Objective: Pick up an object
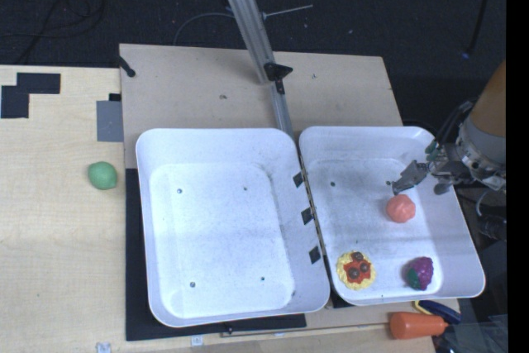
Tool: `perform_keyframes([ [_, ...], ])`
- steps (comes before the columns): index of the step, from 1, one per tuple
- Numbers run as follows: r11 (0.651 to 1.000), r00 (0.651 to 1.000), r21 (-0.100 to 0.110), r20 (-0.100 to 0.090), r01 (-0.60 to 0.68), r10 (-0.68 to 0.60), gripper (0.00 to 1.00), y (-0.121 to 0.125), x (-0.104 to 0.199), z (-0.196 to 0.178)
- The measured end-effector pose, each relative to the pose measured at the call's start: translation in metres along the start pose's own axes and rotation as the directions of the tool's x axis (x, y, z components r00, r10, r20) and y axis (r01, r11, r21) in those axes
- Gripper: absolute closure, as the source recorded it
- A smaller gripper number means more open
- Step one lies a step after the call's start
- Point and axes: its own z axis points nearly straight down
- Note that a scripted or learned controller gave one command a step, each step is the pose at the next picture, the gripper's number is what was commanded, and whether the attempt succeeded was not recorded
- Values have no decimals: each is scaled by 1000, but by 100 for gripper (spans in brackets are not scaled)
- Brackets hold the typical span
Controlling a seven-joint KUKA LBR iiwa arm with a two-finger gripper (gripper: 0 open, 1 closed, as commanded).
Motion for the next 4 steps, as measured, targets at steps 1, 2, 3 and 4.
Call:
perform_keyframes([
  [1,1000,1000,5,-1,1,-1,0,-1,8,60],
  [2,1000,1000,0,0,1,-1,0,0,9,100],
  [3,1000,1000,-2,0,-1,1,100,0,8,89],
  [4,1000,1000,-5,1,-1,1,100,-6,6,29],
])
